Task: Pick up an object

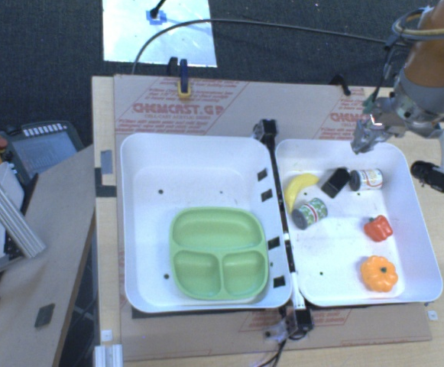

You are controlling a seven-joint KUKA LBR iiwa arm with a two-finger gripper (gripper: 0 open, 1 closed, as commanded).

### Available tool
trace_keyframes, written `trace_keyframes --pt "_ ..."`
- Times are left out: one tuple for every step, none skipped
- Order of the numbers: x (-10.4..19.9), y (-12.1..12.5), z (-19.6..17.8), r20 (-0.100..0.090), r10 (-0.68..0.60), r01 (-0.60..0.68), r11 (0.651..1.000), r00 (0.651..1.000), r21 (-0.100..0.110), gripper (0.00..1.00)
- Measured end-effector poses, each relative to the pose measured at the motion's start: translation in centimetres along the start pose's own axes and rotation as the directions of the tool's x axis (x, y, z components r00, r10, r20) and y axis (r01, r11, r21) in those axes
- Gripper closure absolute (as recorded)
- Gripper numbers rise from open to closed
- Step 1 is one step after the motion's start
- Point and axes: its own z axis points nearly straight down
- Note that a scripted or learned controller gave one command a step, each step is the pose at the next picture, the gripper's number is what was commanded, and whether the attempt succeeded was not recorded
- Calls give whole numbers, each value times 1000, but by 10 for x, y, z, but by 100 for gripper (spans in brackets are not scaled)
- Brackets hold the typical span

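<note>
Bench, cardboard-topped: two white bins. Left bin (141, 167): green tray (218, 252). Right bin (413, 197): banana (298, 186), can (309, 212), black block (335, 181), bottle (366, 179), red pepper (378, 228), orange pumpkin (379, 274), scattered loose for picking. Gripper (363, 140) above far rim, carrying nothing; finger gap blurred, cannot tell. Arm cut off at right.

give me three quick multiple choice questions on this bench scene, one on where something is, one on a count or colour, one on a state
1. Where is the green divided tray?
A. left bin
B. right bin
C. on the cardboard

2. How many compartments does the tray have?
A. two
B. three
C. five

3. How does the hand stand?
A. resting on the tray
B. above the right bin's far edge
C. pressed on the pumpkin

Answers: 1 A, it lies in the left bin. 2 B, one long and two small. 3 B, it hangs by the far rim, apart from the objects.
</note>
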Motion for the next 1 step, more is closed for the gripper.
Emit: trace_keyframes --pt "54 -24 10 0 1 -1 1000 1000 3 100"
